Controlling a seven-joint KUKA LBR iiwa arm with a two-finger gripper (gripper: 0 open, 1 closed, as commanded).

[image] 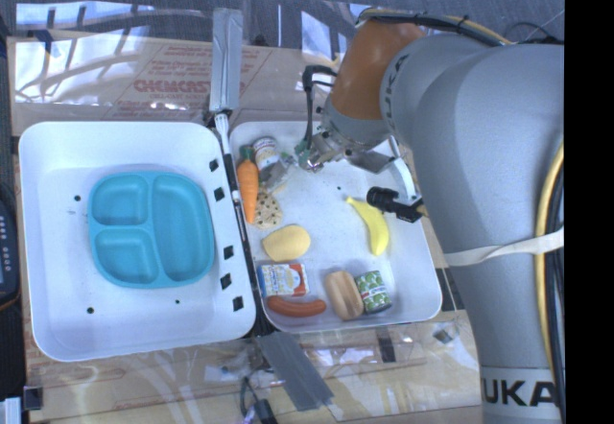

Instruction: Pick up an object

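Camera view is taken from above at a slant, and the gripper (305, 155) is seen low in the upper left corner of the right bin (413, 264), at the end of the grey arm reaching in from the right; whether it is spread or pressed together cannot be told, since the tip is small and partly masked by the wrist hardware. Nothing can be made out as held. Nearest to the tool is a small jar (265, 152), lying just beside it to the left, close to the bin's upper left wall; this is judged the likeliest thing to be picked. Directly below the jar a carrot (248, 190) is laid with its long axis running up and down the picture, parallel to the divider between the bins, with a cracker-like piece (270, 209) touching its lower right side. Further from the tool, toward the near edge, a yellow lemon-like piece (286, 243), a small carton (282, 278), a sausage (297, 307), a bun (342, 294) and a green can (374, 291) are set; a banana (373, 224) lies to the lower right, its long axis slanting downward. A short leftward shift is judged to be all that is called for, though the crowding of jar, carrot and wall could spoil the closure
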